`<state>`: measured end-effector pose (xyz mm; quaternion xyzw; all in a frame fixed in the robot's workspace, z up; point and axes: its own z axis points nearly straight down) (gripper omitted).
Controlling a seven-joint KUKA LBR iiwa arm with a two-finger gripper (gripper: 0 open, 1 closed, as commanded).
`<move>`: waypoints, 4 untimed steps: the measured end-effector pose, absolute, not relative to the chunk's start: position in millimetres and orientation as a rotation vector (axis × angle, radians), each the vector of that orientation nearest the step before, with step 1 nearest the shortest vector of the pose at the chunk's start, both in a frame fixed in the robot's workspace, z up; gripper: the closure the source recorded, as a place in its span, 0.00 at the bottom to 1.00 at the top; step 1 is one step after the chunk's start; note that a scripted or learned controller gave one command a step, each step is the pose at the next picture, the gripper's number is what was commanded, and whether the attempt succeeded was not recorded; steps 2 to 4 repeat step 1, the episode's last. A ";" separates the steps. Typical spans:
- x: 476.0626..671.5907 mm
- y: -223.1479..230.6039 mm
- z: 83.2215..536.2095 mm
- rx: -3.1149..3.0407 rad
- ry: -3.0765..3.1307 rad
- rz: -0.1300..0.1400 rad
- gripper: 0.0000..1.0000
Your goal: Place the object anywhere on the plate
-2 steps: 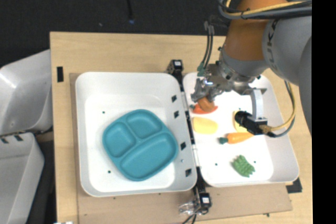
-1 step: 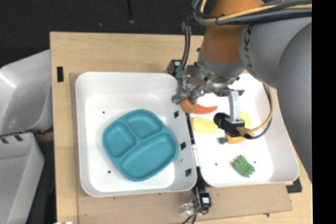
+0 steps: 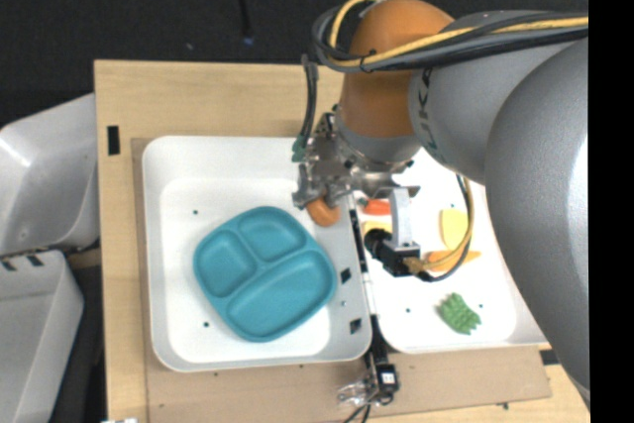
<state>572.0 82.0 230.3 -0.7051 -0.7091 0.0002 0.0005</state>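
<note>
The arm comes in from the right, its big grey body filling that side, the orange band bulging above the wrist with yellow and black cables looped over it. The hand [image 3: 323, 196] hangs low over the near-right corner of the left bin [image 3: 158, 213], close to the ridge where the two white bins meet. At its tip sits a small orange object [image 3: 322, 211], tucked right up against the metal of the hand; it looks pinched there, though the fingers are dark and crowded, so I cannot tell how wide they stand or whether they truly clamp it.

Down and to the left of the hand lies the blue plate [image 3: 264, 270], a three-part dish resting flat on the floor of the left bin. The orange object is just beside the plate's upper right rim, not over any of its compartments.

On the other side of the hand, in the right bin [image 3: 495, 332], a reddish-orange piece [image 3: 376, 207] lies just beside the hand, a yellow piece [image 3: 454, 231] lies further right, and a green leafy item [image 3: 460, 313] sits well below and to the right. Both bins rest on the pale wooden tabletop [image 3: 119, 94].
</note>
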 end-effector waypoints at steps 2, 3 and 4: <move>572.6 79.5 230.5 -2.219 -2.224 0.000 0.00; 572.6 79.5 230.5 -2.219 -2.224 0.000 0.00; 572.6 79.5 230.5 -2.219 -2.224 0.000 0.00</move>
